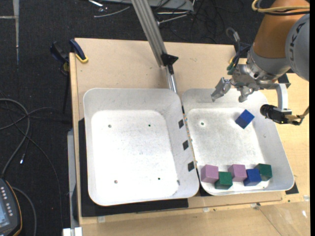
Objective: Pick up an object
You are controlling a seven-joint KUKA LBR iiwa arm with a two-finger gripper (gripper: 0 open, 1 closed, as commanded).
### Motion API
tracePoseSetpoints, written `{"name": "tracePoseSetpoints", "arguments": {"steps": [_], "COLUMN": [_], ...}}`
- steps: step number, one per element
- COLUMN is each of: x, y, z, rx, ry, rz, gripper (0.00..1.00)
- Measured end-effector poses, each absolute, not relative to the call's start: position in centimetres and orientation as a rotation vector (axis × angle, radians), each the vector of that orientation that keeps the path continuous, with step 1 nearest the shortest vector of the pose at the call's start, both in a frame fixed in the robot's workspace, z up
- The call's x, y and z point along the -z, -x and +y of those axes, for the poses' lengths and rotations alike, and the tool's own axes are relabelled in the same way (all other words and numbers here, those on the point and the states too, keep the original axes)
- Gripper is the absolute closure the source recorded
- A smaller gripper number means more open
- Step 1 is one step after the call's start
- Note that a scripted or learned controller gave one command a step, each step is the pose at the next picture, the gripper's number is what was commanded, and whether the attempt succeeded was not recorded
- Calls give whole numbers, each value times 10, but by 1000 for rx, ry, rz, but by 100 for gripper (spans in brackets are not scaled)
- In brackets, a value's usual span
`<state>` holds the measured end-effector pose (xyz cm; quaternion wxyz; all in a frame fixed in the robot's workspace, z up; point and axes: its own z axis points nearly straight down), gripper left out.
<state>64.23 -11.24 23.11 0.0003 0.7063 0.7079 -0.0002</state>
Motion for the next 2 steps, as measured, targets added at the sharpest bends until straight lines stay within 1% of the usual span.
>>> {"name": "tracePoseSetpoints", "arguments": {"steps": [1,2], "x": [-241,-241], "y": [-643,-643], "z": [-112,-112], "rx": [-2,-1], "ry": [-2214,-2214], "rz": [2225,2225], "gripper": [100,0]}}
